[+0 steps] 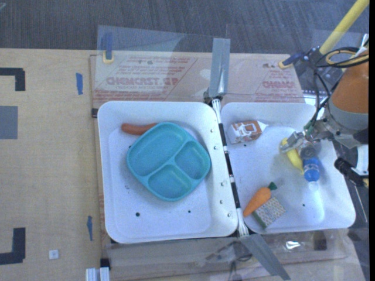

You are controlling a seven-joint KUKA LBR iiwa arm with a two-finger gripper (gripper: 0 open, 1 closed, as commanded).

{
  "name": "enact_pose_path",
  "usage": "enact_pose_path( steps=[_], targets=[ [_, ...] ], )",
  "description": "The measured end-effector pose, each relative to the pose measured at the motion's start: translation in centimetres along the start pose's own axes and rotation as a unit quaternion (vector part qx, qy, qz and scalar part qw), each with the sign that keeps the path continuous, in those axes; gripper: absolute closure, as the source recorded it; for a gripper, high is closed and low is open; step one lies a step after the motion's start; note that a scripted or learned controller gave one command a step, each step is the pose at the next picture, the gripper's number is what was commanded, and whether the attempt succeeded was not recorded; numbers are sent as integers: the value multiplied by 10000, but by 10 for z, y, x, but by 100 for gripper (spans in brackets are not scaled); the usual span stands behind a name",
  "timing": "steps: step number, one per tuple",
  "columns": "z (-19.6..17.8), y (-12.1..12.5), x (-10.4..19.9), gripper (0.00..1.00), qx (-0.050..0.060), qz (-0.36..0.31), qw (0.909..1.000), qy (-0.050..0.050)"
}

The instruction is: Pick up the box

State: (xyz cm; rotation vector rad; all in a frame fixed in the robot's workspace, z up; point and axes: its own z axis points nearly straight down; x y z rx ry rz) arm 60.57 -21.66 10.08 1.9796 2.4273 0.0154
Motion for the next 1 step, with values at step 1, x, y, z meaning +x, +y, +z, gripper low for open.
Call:
enact_pose_path(
  steps=[1],
  targets=[
    [7,-43,27,100,-18,1915,9815,-26]
  ],
)
